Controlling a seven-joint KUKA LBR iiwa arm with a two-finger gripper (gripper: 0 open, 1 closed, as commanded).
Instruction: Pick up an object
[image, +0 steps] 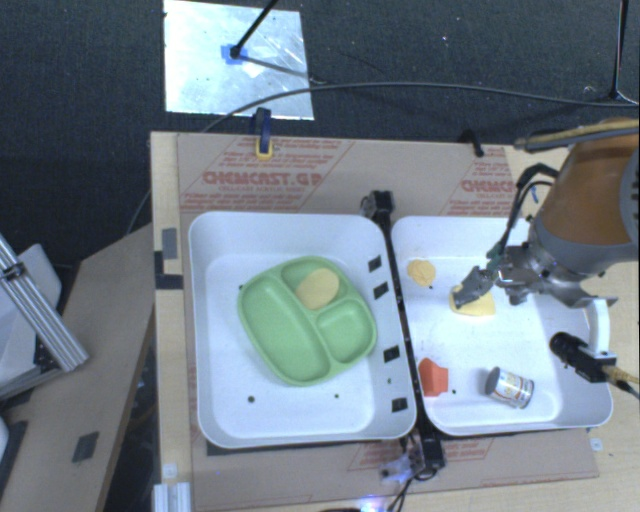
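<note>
Nearest the bottom of the frame, in the lower part of the right bin (470, 350), a metal can (509, 387) lies on its side towards the lower right corner. An orange-red block (433, 376) sits to its left, close to the wall that divides the two bins. The left bin (220, 300) holds a green plate (290, 340) with three compartments, set at a slant. A pale yellow lump (319, 288) rests in the plate's upper compartment, the one towards the top of the frame. Further up in the right bin, a yellow wedge (478, 305) lies on the white floor at about the middle of the bin. The end effector (468, 293) is down at the wedge's upper left edge and appears to touch it. Its tip is dark and small against the wedge, so whether it is wide or narrow cannot be told, nor whether it grips the wedge. The grey arm (600, 190), with its orange band, comes in from the right edge of the frame above the bin's upper right corner. A small yellow piece (422, 271) lies to the left of the end effector, near the dividing wall and apart from the wedge. Beyond the bins, a printed cardboard sheet (300, 170) covers the tabletop (120, 330). A blue and yellow clamp (263, 133) stands on the sheet's far edge. A shiny foil sheet (200, 60) lies on the dark floor at the upper left of the frame.
</note>
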